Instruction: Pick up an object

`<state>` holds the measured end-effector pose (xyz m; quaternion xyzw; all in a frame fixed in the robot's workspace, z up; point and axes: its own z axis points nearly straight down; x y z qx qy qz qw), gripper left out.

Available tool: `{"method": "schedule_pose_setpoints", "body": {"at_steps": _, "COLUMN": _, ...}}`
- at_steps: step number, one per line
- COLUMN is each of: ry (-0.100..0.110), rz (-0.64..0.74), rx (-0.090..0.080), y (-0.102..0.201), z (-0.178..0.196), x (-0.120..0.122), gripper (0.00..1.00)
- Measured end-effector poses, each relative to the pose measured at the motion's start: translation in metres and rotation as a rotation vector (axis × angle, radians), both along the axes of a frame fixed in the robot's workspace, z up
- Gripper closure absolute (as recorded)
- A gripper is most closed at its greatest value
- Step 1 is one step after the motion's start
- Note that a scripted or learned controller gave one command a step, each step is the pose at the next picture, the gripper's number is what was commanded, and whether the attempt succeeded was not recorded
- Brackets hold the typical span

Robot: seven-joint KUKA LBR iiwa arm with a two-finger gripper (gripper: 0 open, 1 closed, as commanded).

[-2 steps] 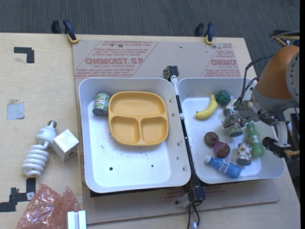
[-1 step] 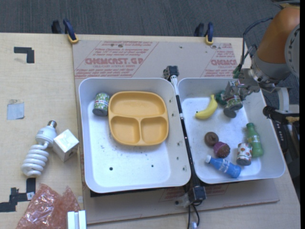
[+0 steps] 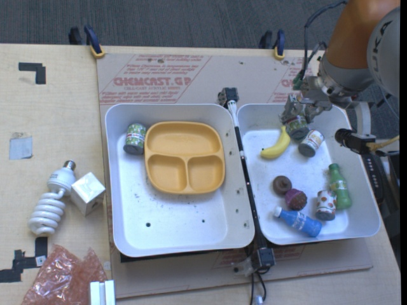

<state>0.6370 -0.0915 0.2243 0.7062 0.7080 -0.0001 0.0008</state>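
Yellow target: the banana (image 3: pixel 276 146) lies in the right bin (image 3: pixel 362 224), near its upper left corner; you would take it as the likeliest pick.
Direction from pincer: the pincer (image 3: pixel 297 114) hangs over the top of that bin; the banana sits just below it and a little to its left.
Long axis: the banana runs on a diagonal, lower-left tip to upper-right tip, its upper tip close under the pincer.
Crowding: a small dark-green can (image 3: pixel 296 129) lies right beside the banana's upper tip, and a grey-lidded can (image 3: pixel 311 143) rests just right of that; you may clip either on the way down.
Pincer state: you cannot tell whether it is released or clenched; nothing is seen between its tips.
Arm: only one reaches in, from the right.
Other bin: the left bin (image 3: pixel 184 234) carries a yellow divided tray (image 3: pixel 184 156) and a green-labelled can (image 3: pixel 135 138).
Readable writing: the brown board (image 3: pixel 159 75) under the bins reads roughly "CHEMCAST" in red.
Labels on cans and bottles: too small to read.
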Motion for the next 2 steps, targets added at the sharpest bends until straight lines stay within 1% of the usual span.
{"method": "schedule_pose_setpoints", "body": {"at_steps": 1, "ry": 0.000, "rz": 0.000, "rx": 0.000, "y": 0.022, "z": 0.048, "x": -0.019, "gripper": 1.00}}
{"method": "schedule_pose_setpoints", "body": {"at_steps": 2, "ry": 0.000, "rz": 0.000, "rx": 0.000, "y": 0.023, "z": 0.072, "x": 0.003, "gripper": 1.00}}
